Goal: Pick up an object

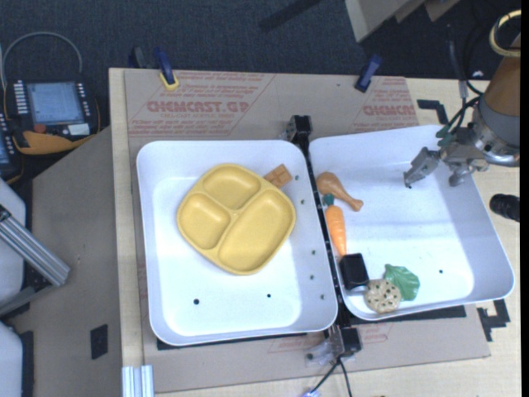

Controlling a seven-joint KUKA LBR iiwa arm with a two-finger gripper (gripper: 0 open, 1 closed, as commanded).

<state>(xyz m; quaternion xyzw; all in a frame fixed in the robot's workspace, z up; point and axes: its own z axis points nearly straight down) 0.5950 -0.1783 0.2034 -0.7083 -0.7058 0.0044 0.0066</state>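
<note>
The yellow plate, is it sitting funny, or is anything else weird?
The yellow plate lies flat but turned askew in the left bin, and a small brown piece pokes out beside its upper right rim. Nothing looks spilled or broken.

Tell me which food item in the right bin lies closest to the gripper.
The chicken drumstick, at the bin's upper left. The carrot, cookie and green leaf lie farther from the gripper.

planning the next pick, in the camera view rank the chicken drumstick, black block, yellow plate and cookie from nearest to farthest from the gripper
From the gripper:
1. chicken drumstick, upper left of the right bin
2. black block and cookie, lower left of the right bin, too close to call
3. yellow plate, in the left bin
</note>
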